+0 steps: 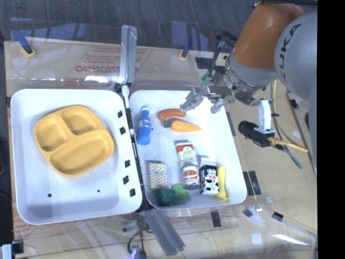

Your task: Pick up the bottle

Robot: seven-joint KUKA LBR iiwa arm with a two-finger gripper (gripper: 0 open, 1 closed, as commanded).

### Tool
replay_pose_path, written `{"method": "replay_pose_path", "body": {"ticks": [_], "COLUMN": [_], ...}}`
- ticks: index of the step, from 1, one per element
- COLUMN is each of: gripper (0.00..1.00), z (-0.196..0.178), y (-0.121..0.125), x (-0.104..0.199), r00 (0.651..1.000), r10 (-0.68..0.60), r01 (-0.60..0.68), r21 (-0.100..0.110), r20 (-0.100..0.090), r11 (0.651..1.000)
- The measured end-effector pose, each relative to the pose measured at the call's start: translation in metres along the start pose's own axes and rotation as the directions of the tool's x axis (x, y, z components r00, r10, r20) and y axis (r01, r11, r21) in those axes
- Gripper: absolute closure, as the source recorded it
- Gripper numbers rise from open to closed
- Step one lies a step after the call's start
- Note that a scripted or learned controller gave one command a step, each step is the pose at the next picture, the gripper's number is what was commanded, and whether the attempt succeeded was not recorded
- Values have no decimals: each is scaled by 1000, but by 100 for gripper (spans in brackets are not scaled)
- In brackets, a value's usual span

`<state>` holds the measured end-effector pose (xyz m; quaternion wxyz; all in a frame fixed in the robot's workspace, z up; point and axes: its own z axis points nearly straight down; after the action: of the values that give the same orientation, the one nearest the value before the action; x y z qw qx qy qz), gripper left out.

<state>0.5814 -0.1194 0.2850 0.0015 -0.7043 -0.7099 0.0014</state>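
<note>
Blue bottle (143,126) lies untouched at the left wall of the right bin (233,161).
I read the gripper (204,100) as open and holding nothing, its 2 fingers spread above the bin's far edge, near the orange carrot (186,126), well apart from the bottle.

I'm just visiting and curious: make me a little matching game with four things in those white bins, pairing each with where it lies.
Things:
1. small blue plastic bottle
2. yellow divided plate
3. orange toy carrot
4. yellow toy banana

Places:
A. left bin
B. right bin, near right corner
C. right bin, against its left wall
D. right bin, far part, near the gripper

Pairs: 1-C, 2-A, 3-D, 4-B
</note>
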Motion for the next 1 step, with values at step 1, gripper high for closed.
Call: {"method": "replay_pose_path", "body": {"ticks": [1], "gripper": [0], "z": [131], "y": [39], "x": [23], "r00": [999], "r10": [32], "r01": [-32], "r21": [1], "r20": [0], "r11": [999]}}
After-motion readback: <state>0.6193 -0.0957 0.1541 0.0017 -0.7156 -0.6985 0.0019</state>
